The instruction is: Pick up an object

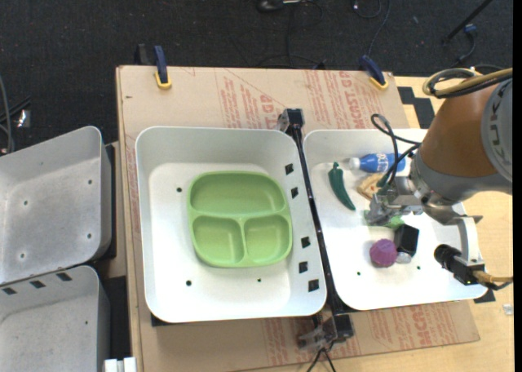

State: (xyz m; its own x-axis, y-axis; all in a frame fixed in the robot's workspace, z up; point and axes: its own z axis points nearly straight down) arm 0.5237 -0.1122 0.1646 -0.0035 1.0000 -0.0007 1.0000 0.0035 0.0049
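Observation:
In the right white bin point(351, 281) lie several small things: a dark green curved pepper-like piece point(341, 187), a blue and white bottle point(375, 162), a tan item point(369, 183), a purple ball point(383, 253), a black block point(406, 240) and a bright green bit point(397, 220). My gripper point(382, 209) hangs low over the middle of this bin, just above the purple ball and beside the black block. The bulky wrist hides what lies directly under it.
The left white bin point(155, 199) holds a light green divided plate point(241, 218). A black divider point(310, 207) runs between the bins. Spare white trays point(49, 199) sit off the bench at left. Clamps point(162, 77) grip the board's far edge.

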